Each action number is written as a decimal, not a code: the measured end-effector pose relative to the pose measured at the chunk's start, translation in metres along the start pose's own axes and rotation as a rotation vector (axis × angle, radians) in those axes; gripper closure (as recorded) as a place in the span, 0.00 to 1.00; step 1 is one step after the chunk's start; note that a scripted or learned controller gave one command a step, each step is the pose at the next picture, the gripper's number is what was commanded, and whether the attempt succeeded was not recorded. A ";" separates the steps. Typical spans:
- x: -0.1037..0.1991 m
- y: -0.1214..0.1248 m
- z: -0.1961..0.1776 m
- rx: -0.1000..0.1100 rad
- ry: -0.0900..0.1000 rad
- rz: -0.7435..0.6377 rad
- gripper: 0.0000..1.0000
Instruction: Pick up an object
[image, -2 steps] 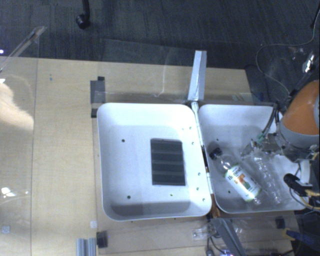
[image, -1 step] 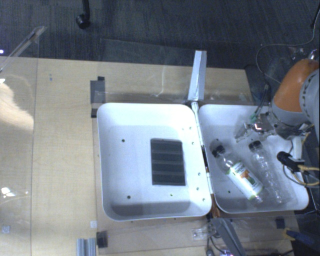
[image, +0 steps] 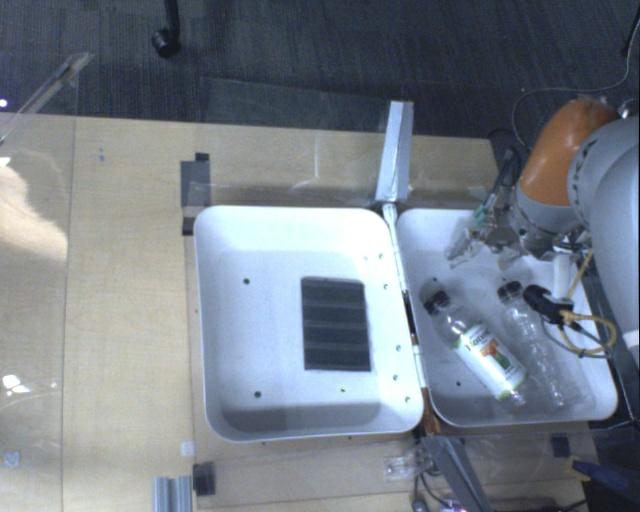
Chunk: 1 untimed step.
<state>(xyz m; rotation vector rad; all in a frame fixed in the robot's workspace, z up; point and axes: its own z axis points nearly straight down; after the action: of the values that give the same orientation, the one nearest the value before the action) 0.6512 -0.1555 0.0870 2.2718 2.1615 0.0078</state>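
End effector (image: 478, 238) blurred above right bin (image: 440, 408); clear bottles (image: 478, 352) faint.

— What sits where on your bench?

— Two bins side by side: the left bin (image: 230, 260) and the right bin (image: 440, 400), their inner walls touching. A ribbed pad (image: 335, 323) lies in the middle of the left bin.

— And in the right one?

— Two bottles. The labelled bottle (image: 478, 353) lies slantwise near the centre, cap toward the left bin. The clear bottle (image: 535, 340) lies just to its right, roughly parallel.

— Where are you?

— My gripper (image: 487, 237) hangs over the far part of the right bin, behind both bottles, apart from them.
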 end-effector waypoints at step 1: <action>-0.029 -0.028 -0.089 0.000 -0.001 -0.042 0.00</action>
<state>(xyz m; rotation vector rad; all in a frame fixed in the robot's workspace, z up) 0.6213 -0.1827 0.1754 2.2247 2.2085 0.0067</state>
